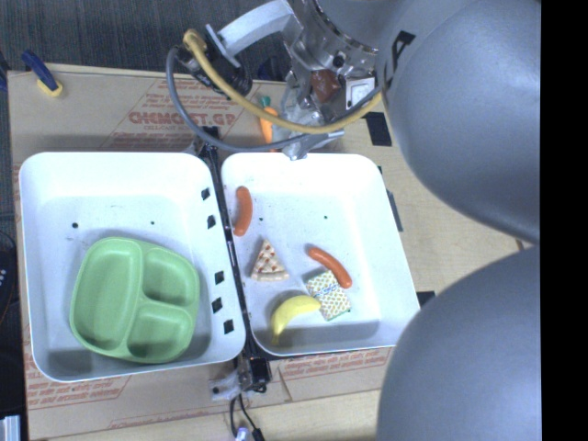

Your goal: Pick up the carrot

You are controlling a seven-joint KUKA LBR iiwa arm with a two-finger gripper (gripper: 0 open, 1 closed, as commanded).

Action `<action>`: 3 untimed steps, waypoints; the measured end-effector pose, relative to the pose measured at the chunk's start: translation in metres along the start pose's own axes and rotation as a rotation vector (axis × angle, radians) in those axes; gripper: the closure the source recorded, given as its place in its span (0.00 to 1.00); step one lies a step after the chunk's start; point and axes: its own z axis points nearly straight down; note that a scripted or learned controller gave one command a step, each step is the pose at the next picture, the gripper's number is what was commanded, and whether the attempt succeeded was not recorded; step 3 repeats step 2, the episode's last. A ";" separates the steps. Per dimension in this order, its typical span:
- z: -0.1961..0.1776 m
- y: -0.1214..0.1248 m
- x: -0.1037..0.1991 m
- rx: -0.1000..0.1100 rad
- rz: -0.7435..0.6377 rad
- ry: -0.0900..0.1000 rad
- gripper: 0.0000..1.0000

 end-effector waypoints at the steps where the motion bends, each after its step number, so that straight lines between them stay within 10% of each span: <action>1: 0.136 0.006 0.002 0.002 0.021 -0.006 1.00; 2: 0.136 0.006 0.003 0.001 0.021 -0.004 0.00; 3: 0.136 0.006 0.003 0.001 0.021 -0.004 0.00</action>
